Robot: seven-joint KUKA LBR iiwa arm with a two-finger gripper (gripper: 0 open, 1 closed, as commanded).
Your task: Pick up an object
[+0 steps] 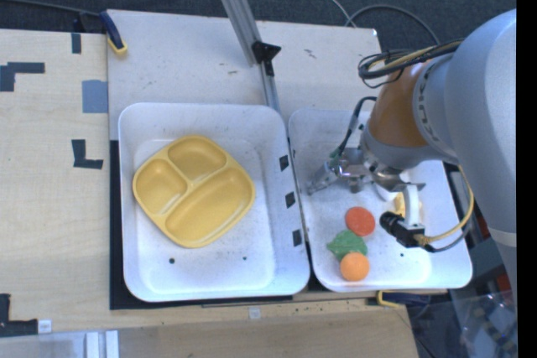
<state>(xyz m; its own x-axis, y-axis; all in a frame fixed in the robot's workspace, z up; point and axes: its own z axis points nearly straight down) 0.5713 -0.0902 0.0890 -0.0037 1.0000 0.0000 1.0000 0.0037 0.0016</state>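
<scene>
- The grey two-finger gripper (323,179) hangs low in the right-hand shallow white bin (436,268), fingers slightly parted, gripping nothing, probably poised for a grab.
- Candidate objects sit just beside it: a round red-orange piece (361,220), a green lumpy piece (346,244) and a small orange ball (354,266), clustered together.
- The yellow divided plastic plate (194,189) lies in the left-hand bin (138,264), out of the way.

Readable text: none anywhere.
Bench (50,96): plain dark tape patches, no letters or numbers.
Bins (134,264): no label or brand to be read.
Yellow plate (195,190): unmarked.
Arm (470,96): no legible brand.
</scene>
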